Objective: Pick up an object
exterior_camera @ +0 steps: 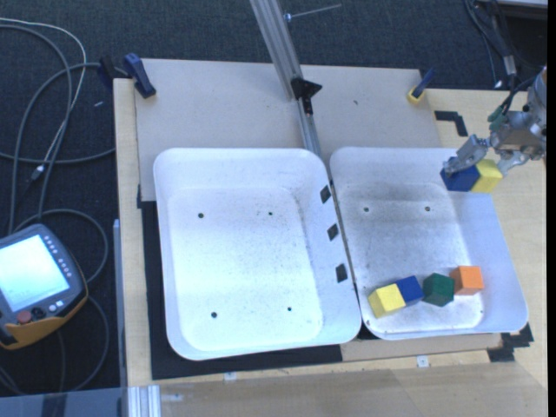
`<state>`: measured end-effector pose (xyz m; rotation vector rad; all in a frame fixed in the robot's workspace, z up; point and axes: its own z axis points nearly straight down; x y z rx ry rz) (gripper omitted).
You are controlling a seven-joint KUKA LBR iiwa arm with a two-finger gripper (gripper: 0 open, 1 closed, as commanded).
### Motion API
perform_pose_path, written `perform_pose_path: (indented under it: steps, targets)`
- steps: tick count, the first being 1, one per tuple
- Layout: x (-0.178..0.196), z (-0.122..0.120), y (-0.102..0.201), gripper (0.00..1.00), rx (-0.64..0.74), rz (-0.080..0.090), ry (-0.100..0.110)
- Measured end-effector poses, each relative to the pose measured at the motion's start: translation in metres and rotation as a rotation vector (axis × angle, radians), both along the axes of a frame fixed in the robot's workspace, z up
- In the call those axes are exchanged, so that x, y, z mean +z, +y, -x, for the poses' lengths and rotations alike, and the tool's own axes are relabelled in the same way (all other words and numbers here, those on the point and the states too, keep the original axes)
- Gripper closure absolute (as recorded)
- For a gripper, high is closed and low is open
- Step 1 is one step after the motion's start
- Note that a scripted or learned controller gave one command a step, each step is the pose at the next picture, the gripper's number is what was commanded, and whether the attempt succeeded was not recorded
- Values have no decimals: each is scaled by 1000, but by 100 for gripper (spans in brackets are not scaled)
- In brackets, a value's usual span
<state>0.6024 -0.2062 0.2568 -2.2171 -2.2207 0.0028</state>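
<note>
My gripper [483,163] hangs over the far right corner of the right bin [395,224]. It is shut on a small block pair, blue on the left and yellow on the right [473,179], which sits between the fingers and above the bin rim. Along the right bin's near edge lie a yellow cube [387,299], a blue cube [408,290], a green block [439,288] and an orange cube [469,278], packed close in a row.
The left bin [234,250] sits beside the right one, with black clips [334,231] along the shared rim. A slanted metal pole [282,50] rises at the back. A teach pendant [35,281] and cables lie on the floor at left.
</note>
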Motion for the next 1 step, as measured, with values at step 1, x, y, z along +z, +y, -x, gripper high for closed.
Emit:
perform_pose_path:
  steps: [1]
  targets:
    - [191, 13, 115, 0, 6, 1, -14]
